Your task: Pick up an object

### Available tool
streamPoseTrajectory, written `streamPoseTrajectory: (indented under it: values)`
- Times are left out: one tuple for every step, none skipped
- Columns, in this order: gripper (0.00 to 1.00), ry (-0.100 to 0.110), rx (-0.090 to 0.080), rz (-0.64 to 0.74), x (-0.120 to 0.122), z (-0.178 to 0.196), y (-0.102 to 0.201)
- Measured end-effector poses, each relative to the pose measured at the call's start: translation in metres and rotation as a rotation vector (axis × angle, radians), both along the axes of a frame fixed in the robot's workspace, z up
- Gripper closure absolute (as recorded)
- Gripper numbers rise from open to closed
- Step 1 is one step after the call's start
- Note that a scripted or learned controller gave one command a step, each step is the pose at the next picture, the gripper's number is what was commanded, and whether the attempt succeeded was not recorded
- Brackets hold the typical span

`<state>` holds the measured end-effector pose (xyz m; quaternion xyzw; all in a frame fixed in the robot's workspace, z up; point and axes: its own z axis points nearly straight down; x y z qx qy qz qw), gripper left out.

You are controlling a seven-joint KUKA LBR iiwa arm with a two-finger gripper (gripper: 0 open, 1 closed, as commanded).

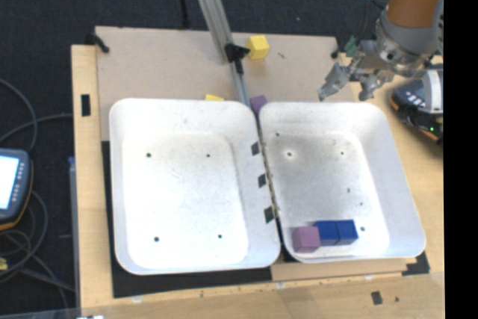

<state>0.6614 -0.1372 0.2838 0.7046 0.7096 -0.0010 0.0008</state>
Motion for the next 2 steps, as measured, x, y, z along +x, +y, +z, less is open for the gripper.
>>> streamPoseTrajectory:
  values:
    - [0.0, 0.01, 0.005, -0.007, -0.079, -0.074, 0.042]
    - [0.0, 0.007, 0.001, -0.015, -0.144, -0.13, -0.019]
